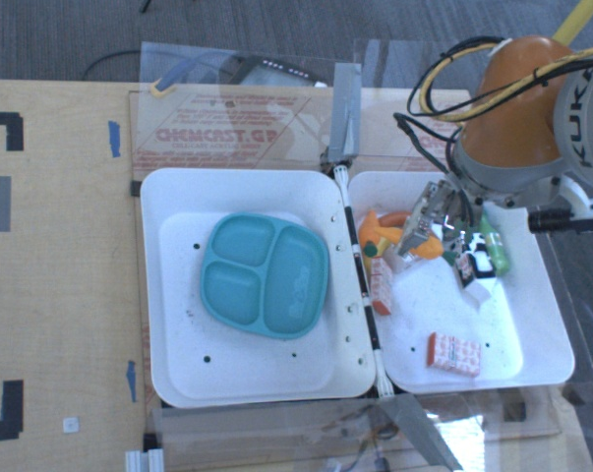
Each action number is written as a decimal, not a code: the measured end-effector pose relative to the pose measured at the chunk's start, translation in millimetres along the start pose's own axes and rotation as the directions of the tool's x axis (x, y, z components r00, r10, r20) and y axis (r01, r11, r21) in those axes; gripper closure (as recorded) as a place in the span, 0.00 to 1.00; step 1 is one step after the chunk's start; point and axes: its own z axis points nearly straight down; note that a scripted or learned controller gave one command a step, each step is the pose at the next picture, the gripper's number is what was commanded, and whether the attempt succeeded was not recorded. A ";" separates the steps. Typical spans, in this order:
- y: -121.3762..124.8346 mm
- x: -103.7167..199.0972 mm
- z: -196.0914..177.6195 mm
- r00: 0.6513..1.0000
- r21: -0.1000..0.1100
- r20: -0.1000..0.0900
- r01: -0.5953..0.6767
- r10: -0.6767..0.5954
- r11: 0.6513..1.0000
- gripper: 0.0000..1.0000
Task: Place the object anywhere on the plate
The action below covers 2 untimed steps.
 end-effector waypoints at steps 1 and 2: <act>118.9 -1.6 -23.3 1.000 -0.001 0.001 -0.001 0.001 1.000 1.00; 153.4 75.5 -11.6 0.999 0.001 -0.002 0.040 -0.040 0.999 1.00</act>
